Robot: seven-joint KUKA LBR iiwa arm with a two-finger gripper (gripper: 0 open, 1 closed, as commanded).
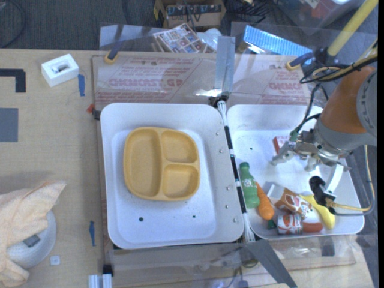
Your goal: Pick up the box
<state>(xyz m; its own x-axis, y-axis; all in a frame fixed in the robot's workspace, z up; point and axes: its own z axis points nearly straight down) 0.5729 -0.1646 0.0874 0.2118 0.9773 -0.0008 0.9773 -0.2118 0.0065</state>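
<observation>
The box [280, 143], a small red-and-white carton, is lying flat near the middle of the right bin [259, 120], partly tucked under the arm's wrist so that just its left end is showing. The gripper [300, 153] is hanging right over it, its thin metal fingers [282, 156] splaying outward and down toward the bin floor, spread wide with nothing between them; the box is sitting just beside the left fingertip rather than inside the grasp, so I am judging this as an approach, not a hold. The arm [348, 116], grey with its orange band, is reaching in from the right and leaning over the bin's far half, which is probably why so much of the carton is being hidden. The other items are crowding the near edge of the same bin: a green bottle [246, 183] lying along the left wall, a carrot [264, 201] beside it, an orange-and-white packet [293, 203], a red can [289, 223] and a banana [322, 212] in the near corner, well apart from the box, so the pick is getting open floor around it. In the left bin [114, 161] a yellow divided plate [161, 162] is resting alone at the centre. On the bench to the left a small white block [60, 69] is sitting.
</observation>
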